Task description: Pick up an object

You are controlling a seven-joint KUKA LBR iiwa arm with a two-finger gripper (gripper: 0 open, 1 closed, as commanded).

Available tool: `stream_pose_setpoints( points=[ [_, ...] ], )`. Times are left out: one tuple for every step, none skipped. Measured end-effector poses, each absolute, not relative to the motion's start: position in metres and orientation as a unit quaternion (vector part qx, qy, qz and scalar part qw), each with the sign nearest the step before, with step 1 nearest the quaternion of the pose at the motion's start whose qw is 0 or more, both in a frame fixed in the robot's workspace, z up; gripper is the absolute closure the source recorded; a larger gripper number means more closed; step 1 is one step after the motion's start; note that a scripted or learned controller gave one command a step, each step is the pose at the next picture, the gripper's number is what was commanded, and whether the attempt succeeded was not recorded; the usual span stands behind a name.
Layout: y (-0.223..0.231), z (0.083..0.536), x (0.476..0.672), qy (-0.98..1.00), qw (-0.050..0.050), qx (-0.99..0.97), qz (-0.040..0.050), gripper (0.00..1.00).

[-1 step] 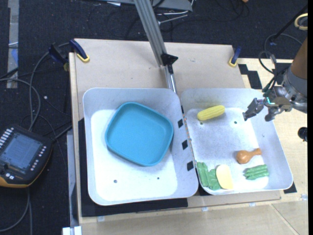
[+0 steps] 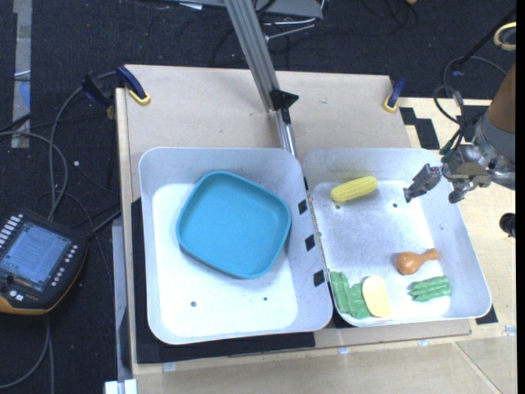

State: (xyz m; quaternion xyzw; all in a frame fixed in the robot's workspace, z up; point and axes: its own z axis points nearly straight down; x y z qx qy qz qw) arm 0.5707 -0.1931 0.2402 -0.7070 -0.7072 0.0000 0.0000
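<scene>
Corn cob [image 2: 353, 190], drumstick [image 2: 416, 261] and green pieces [image 2: 430, 288] lie in the right bin [image 2: 459, 220]. Left bin [image 2: 164, 302] holds a blue plate [image 2: 234, 224]. Gripper [image 2: 439, 185] fingers spread, holding nothing.

A yellow corn cob [image 2: 353, 190] lies near the right bin's back; an orange drumstick [image 2: 416, 261], green beans [image 2: 430, 288] and a yellow-green piece [image 2: 362, 295] lie along its front

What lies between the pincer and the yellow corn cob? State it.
Only bare white bin floor lies between the pincer and the corn cob, seen from the overhead camera.
</scene>
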Motion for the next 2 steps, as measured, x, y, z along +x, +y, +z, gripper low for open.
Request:
stream_pose_setpoints(
  points=[
    [-0.186,0.180,0.572,-0.707,0.002,-0.707,0.0014,0.00],
    [-0.196,0.128,0.569,-0.707,0.002,-0.707,0.0013,0.00]
  ],
)
